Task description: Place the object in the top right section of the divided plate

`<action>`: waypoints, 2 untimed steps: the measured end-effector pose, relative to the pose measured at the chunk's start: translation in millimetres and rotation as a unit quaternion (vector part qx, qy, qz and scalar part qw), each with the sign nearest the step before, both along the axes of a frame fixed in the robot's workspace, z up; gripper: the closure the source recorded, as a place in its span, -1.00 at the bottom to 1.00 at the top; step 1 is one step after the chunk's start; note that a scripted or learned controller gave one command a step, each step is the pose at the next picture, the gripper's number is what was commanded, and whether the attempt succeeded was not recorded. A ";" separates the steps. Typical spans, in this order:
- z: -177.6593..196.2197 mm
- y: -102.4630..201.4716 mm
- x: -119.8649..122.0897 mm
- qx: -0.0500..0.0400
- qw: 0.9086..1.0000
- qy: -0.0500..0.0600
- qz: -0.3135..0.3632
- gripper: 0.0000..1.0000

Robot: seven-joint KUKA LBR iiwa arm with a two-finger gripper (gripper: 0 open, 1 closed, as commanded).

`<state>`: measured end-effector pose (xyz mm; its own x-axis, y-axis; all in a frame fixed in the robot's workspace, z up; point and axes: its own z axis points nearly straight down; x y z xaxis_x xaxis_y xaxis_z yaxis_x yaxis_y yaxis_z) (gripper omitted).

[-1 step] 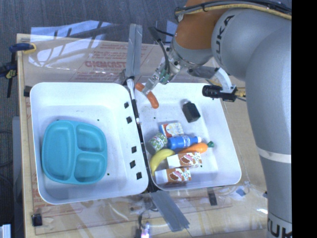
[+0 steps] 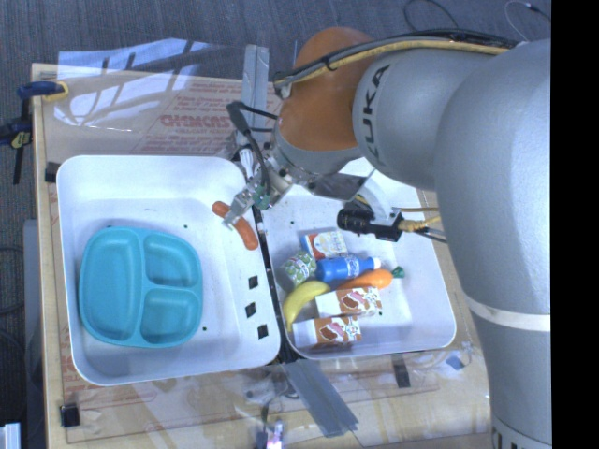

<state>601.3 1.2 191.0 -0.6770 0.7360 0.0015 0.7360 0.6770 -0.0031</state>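
Gripping a smooth orange sausage (image 2: pixel 236 225), the gripper (image 2: pixel 249 202) hangs.

The arm (image 2: pixel 440 110) bears the letters "UKA" of its brand name; other printing is too blurred.

Claw (image 2: pixel 251 199) over a sausage (image 2: pixel 238 224) in the left bin (image 2: pixel 122 181), beside the blue divided plate (image 2: pixel 140 286)

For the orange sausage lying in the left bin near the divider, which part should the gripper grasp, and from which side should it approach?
Grip the sausage at its middle, across the narrow width, coming from straight above. It lies flat on the left bin floor, long and thin, slanting toward the divider, so the fingers should close across its short axis. The gripper is already just above its upper end, so probably a small shift suffices.
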 end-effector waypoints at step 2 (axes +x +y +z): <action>5.6 53.2 -74.3 0.000 0.998 -0.002 0.066 1.00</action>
<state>527.0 54.4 196.6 -0.7676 0.6409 -0.0016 0.6409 0.7676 0.0004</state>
